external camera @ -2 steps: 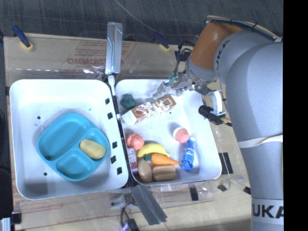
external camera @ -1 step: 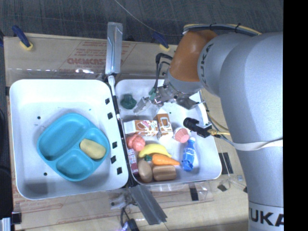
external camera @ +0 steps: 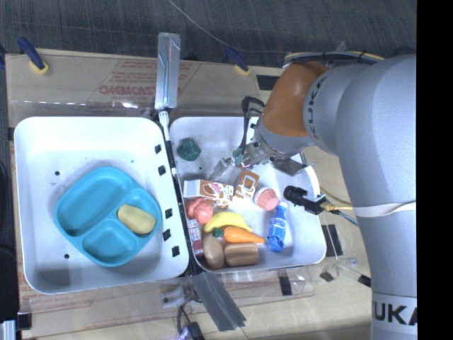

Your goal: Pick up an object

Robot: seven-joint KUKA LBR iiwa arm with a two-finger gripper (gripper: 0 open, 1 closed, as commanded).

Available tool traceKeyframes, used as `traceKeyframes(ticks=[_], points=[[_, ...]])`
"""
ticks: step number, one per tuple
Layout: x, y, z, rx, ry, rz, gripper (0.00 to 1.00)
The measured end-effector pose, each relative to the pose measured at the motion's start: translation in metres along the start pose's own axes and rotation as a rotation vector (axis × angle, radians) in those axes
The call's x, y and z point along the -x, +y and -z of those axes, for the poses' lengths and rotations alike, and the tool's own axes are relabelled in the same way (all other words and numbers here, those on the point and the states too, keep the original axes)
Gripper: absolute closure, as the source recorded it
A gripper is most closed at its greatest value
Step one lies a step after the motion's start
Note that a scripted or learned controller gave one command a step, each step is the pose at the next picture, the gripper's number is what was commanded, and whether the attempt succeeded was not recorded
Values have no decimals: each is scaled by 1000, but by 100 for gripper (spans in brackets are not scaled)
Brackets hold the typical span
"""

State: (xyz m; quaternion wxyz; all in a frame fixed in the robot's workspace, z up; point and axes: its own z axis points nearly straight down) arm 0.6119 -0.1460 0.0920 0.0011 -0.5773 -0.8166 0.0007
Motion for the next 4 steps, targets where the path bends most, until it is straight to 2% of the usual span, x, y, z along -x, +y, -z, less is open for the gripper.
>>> traceKeyframes(ticks=[1,2,3,4], points=[[-1,-37,1,3,-2,3,0],[-30,-89,1,7,-4,174,0],[-42,-108,2,12,-7,288,0],[-32,-120,44,26,-33,934,0]])
